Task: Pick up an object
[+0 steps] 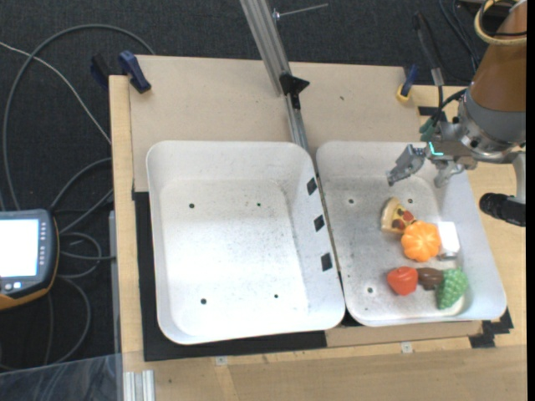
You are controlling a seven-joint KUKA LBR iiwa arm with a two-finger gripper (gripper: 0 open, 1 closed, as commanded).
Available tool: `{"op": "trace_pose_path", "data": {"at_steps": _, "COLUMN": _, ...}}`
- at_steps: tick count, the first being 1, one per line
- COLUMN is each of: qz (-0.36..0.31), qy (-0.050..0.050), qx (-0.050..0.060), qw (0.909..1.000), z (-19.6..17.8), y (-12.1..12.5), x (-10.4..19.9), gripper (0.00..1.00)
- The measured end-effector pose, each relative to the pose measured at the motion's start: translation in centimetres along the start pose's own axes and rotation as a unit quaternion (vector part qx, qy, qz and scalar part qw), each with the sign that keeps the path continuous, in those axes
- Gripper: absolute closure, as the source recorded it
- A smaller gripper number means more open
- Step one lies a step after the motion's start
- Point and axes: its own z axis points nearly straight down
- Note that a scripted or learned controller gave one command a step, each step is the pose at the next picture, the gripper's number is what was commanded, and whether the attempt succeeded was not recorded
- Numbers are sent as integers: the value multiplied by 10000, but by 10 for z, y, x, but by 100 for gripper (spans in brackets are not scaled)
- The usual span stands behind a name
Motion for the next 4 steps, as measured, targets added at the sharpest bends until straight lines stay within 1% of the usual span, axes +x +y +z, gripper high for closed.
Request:
{"op": "trace_pose_path", "data": {"at_steps": 1, "qz": -2, "qy": -4, "qx": -25, "qw": 10000, "z": -2, "y": 1, "x": 0, "gripper": 0}}
{"op": "trace_pose_path", "data": {"at_steps": 2, "qz": 2, "qy": -3, "qx": 5, "qw": 10000, "z": 53, "y": 10, "x": 0, "gripper": 0}}
{"op": "trace_pose_path", "data": {"at_steps": 3, "qz": 3, "qy": -3, "qx": 1, "qw": 10000, "z": 95, "y": 10, "x": -2, "gripper": 0}}
{"op": "trace_pose_path", "data": {"at_steps": 4, "qz": 1, "qy": -20, "qx": -59, "qw": 10000, "z": 150, "y": 10, "x": 5, "gripper": 0}}
